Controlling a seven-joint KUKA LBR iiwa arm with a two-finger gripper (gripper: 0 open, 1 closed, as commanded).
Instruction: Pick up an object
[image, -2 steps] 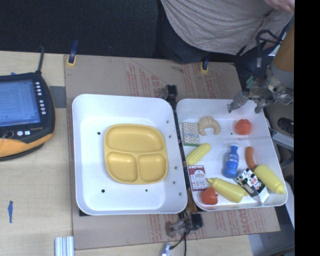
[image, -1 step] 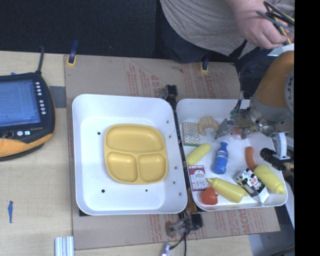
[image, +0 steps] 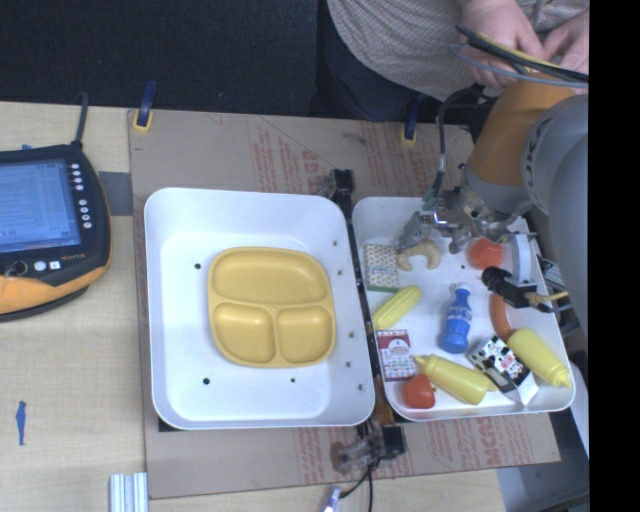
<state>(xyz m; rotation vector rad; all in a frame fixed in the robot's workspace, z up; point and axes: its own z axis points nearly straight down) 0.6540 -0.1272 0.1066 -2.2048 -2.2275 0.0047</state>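
Croissant-shaped pastry (image: 420, 257) lay at right bin's (image: 395, 212) back, touching claw (image: 424, 232) | I couldn't tell claw's state | judged a straight descent, centred, clear of patterned card (image: 381, 266), would grip best.

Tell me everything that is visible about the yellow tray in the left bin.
The yellow tray looks like matte plastic, with rounded corners and a raised rim. It has three compartments: one wide across the far side and two smaller ones side by side on the near side. It lies flat, right side up, near the middle of the left bin, touching only the bin's floor. Nothing lies in it.
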